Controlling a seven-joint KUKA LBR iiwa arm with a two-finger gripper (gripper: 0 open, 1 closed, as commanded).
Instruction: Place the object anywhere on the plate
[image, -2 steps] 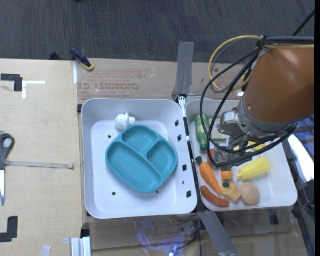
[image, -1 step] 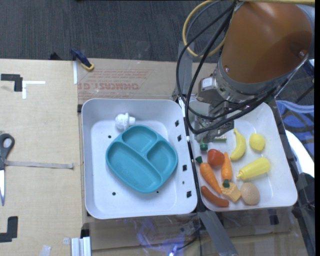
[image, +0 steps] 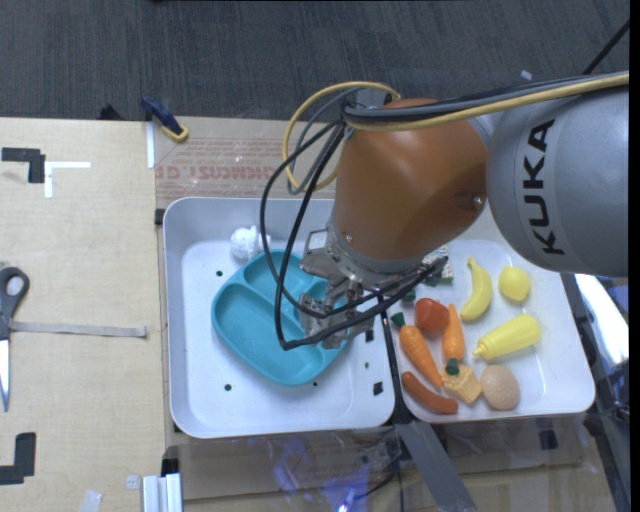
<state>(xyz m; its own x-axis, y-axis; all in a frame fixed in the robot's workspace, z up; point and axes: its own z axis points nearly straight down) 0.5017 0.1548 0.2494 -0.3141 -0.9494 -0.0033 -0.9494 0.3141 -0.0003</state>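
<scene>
blue plate (image: 250, 330) in left bin (image: 190, 400), toy food (image: 470, 340) in right bin (image: 560, 400)

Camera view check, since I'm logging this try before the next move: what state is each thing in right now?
Blue plate: in the left bin, tilted, nothing visible on it.
White object: in the left bin, beside the plate's far edge.
Banana, lemon, corn, carrots, tomato, egg, sausage: lying in the right bin.
Gripper: over the plate; grasp hidden.

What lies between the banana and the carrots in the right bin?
A red tomato lies between the banana and the carrots, in the camera view.
</scene>
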